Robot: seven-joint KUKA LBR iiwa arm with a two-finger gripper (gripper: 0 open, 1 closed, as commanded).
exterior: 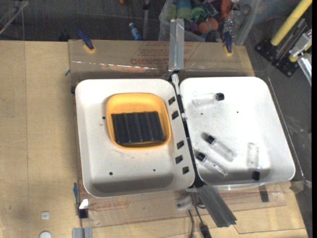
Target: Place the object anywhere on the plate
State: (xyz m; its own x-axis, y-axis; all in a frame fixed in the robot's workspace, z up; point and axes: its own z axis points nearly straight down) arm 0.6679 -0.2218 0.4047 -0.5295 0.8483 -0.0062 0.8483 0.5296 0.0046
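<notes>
Bench [34, 133] of pale wood carries two white bins set side by side, their inner rims touching along a seam with a row of small black tabs [177, 130].

Left bin [91, 133]: an orange plate [136, 99] with rounded corners sits near the middle, a little toward the far rim. A dark ridged block [137, 127] lies flat on the plate, its ridges running from far to near. It covers most of the plate's floor and reaches the plate's near rim.

Right bin [257, 98]: four clear vials with black caps lie on their sides, apart from each other. One vial [208, 99] lies near the far rim, its cap pointing right. A second vial [218, 146] lies slantwise near the middle, cap toward the seam. A third vial [210, 164] lies just beside the seam toward the near rim, cap also toward the seam. The fourth vial [253, 158] lies near the near right corner, cap toward the near rim.

A clear sheet [133, 58] along the bench's far edge bears faint red print, too blurred to read. Two blue clamps [88, 43] [228, 46] hold that edge.

Beyond the bench stands a clear tub [213, 4] of coloured toys, and a yellow pole [297, 11] slants across the far right corner.
</notes>
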